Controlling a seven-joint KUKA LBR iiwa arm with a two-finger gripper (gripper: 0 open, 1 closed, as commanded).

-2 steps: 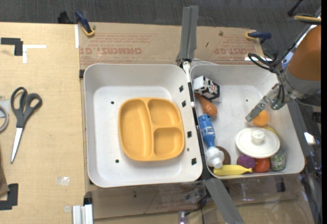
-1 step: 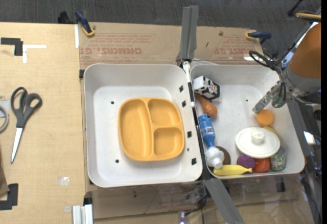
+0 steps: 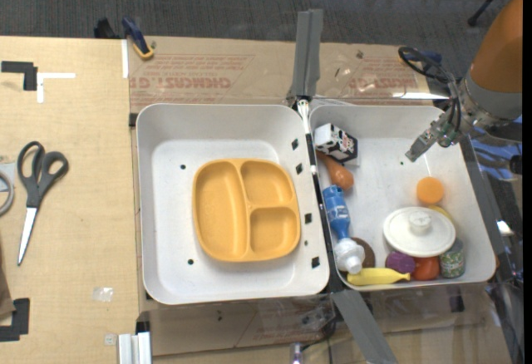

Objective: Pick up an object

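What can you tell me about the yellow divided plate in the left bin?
The yellow divided plate looks like matte plastic, a rounded rectangle with three compartments: one long on the view's left, two smaller on its right. It lies flat, open side up, slightly turned, near the middle of the left bin, touching only the bin's floor.

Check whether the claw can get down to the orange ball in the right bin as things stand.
Probably yes. The orange ball lies on bare bin floor with open space above; the claw hovers just beyond it, and the white lid sits beside, not over.
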